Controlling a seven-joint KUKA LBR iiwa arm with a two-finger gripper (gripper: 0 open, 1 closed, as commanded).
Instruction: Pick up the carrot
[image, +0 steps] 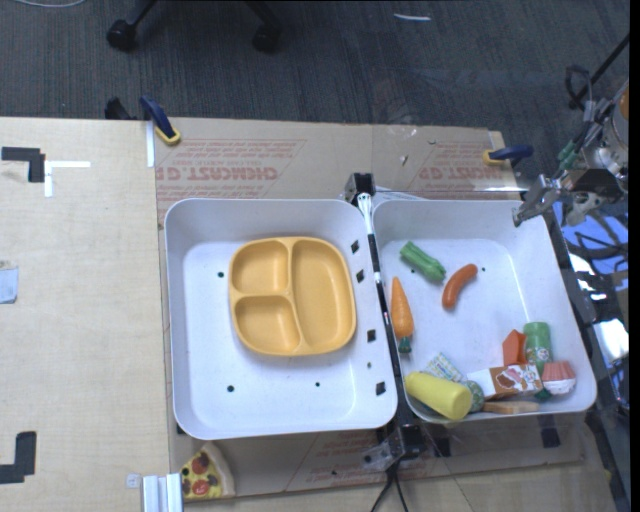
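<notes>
Camera view. Your gripper (560, 195) sits at the upper right, above the far right corner of the right bin (530, 250); whether it is open or closed cannot be told from here, as the hardware is small and cluttered.

The carrot (401, 312) lies well to the gripper's left and nearer the camera, against the right bin's left wall, its green tip pointing toward the camera.

Between gripper and carrot you see a green vegetable (422, 262) and a red sausage (459, 285), both apart from the carrot and from each other.

Nearer the camera than the gripper, along the bin's front edge, stand a yellow cylinder (439, 395), a small printed carton (517, 380), an orange piece (513, 347) and a green can (537, 342), crowded together.

Far to the gripper's left, the left bin (190, 330) holds a yellow divided plate (293, 296). A toy pizza slice (203, 473) lies on the bench in front of that bin.
</notes>
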